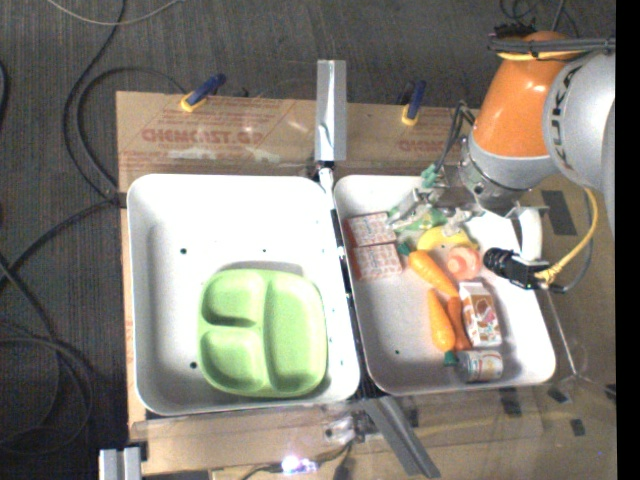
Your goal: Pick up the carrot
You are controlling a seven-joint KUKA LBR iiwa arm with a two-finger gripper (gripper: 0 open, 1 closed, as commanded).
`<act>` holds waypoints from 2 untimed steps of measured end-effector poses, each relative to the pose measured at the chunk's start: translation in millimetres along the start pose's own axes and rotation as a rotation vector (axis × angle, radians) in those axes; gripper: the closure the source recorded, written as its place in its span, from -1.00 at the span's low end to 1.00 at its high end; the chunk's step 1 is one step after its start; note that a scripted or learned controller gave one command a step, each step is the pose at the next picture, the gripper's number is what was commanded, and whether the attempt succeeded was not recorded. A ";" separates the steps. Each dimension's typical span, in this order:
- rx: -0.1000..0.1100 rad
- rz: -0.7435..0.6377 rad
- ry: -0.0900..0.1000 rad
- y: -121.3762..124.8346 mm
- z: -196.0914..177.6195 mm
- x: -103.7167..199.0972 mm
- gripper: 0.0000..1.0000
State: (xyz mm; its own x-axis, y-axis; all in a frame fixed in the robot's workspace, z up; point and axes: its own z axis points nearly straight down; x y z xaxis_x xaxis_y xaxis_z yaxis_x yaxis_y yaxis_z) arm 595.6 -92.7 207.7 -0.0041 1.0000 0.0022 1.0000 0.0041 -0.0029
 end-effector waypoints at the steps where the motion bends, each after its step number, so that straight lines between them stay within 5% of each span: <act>1: -0.002 -0.030 -0.001 -33.2 110.2 -22.1 -1.00; 2: 0.001 -0.030 0.004 -33.4 102.4 -20.5 1.00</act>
State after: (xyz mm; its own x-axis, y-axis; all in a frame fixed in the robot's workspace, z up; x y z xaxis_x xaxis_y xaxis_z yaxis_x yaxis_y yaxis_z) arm 562.0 -113.1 105.4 -0.0342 0.9994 0.0060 0.9994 0.0342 -0.0033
